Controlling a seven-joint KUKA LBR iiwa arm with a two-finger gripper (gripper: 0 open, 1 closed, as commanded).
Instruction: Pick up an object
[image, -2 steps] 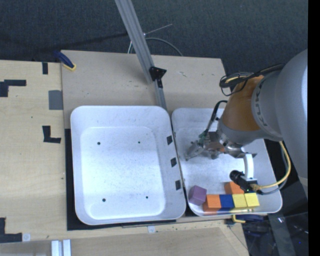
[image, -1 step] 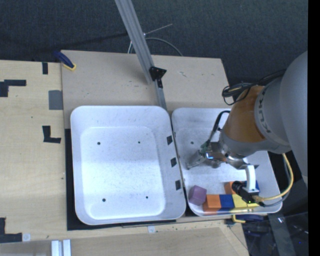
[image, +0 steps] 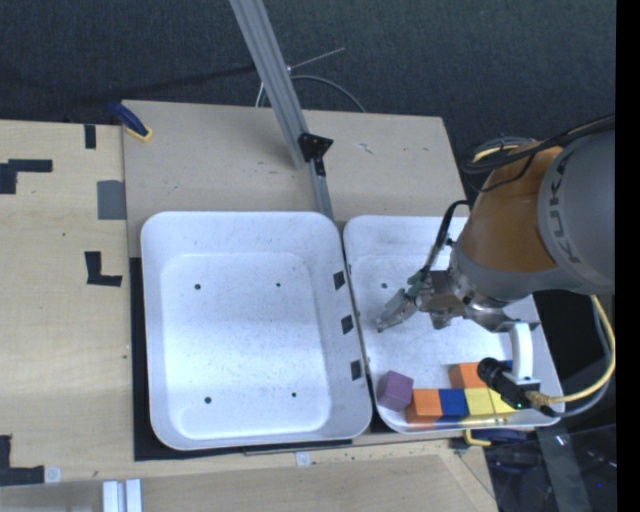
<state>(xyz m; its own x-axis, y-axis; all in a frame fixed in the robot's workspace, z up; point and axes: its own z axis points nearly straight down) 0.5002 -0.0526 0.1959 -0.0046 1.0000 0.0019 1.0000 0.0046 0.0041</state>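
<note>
Camera view — purple block (image: 396, 388) just below gripper (image: 392, 313).

Purple block (image: 396, 389), orange (image: 427, 402), blue (image: 453, 402), yellow (image: 481, 402), second orange (image: 464, 376) clustered along right bin's (image: 372, 240) near edge.

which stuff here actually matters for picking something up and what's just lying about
For the job:
- gripper, over the right bin
- purple block
- orange block
- blue block
- yellow block
- a second orange block, behind that row

Just lying about:
- left bin
- metal pole
- black tape marks on the bench
</note>
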